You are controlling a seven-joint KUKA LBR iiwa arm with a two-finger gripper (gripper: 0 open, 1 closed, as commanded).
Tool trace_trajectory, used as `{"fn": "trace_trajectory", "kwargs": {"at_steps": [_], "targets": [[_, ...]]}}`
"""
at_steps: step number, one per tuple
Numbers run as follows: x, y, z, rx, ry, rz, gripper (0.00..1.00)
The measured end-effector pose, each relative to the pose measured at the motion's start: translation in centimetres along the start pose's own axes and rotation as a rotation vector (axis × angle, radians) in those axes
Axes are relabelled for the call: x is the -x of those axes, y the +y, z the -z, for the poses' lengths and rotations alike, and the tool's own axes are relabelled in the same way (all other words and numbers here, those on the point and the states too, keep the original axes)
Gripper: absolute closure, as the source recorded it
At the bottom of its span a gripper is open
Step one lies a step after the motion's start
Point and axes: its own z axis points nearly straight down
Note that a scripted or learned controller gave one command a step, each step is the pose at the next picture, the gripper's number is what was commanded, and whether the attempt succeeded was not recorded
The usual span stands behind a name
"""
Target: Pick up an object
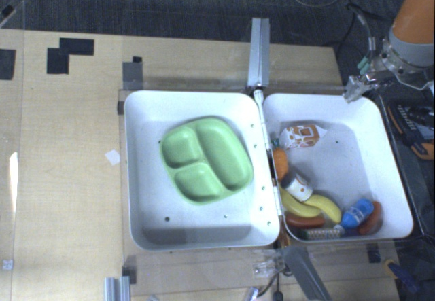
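Seen at the far corner of the right bin (391, 150), a gripper (357, 85) too blurred to judge as open or closed, well apart from the banana (312, 206) by the near wall, with long axis almost left to right, so probably needing travel nearer, leftward and down.

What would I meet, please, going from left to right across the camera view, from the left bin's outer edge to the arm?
Left bin → green tray → carrot → banana → blue bottle → gripper → arm.
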Motion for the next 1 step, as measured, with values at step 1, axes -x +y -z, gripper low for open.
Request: {"fn": "trace_trajectory", "kwargs": {"at_steps": [1], "targets": [[2.63, -2.29, 6.59, 0.003, -0.001, 0.013, 1.00]]}}
